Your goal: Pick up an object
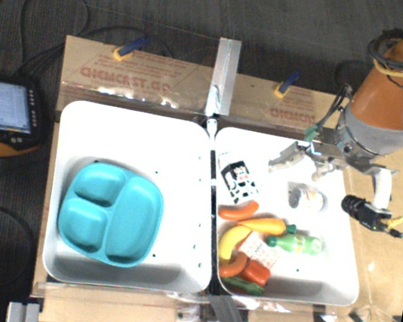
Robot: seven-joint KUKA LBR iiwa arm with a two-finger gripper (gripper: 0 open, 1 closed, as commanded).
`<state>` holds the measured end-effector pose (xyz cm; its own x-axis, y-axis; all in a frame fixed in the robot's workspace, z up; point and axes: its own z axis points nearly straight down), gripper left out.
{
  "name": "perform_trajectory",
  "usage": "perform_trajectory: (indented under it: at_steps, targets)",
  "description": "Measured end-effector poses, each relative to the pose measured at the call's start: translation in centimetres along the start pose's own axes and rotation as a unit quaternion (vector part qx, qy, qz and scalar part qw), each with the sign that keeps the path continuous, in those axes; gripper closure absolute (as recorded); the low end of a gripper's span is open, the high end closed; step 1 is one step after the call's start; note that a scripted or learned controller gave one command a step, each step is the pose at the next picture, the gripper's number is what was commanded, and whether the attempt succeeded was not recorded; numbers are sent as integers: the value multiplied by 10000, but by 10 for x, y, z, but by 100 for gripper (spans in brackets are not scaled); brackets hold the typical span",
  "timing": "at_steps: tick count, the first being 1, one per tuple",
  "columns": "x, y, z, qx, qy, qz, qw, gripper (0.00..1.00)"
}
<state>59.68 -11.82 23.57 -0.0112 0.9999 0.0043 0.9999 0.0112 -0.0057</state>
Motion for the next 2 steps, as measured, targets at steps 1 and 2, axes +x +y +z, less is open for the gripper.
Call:
perform_trajectory:
  at_steps: [1,2]
  targets:
    - [-81,-22,44,-4,-13,-401,9992,0]
    - [-31,-44,146,-57,-22,-960,9954,0]
